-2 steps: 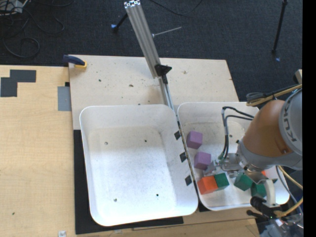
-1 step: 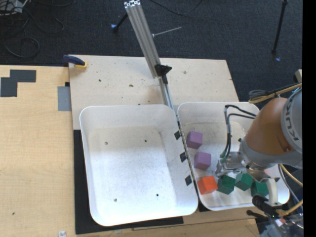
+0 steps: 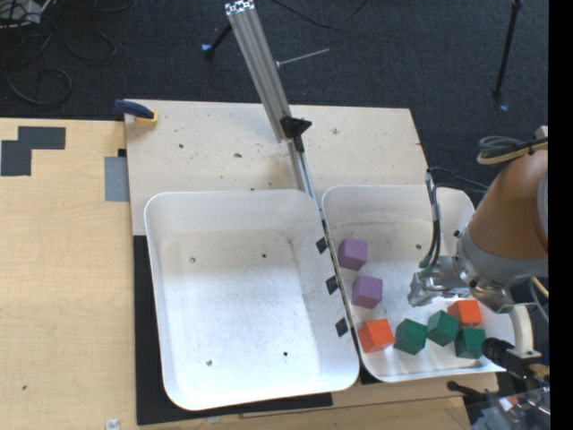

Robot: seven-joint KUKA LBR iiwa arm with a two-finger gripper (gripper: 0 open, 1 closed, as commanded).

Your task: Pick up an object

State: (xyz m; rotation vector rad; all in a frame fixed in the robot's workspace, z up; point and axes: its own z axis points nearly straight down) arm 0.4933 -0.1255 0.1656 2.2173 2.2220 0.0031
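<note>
Nothing's picked up yet, so the whole grab is left to do. The claw (image 3: pixel 428 287) hangs low in the right bin (image 3: pixel 394 200), just above the green blocks (image 3: pixel 440 328) along its near edge; can't tell its state.

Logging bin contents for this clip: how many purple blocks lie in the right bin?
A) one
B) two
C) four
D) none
B: two purple blocks lie near the left wall of the right bin, one just below the other.
</note>
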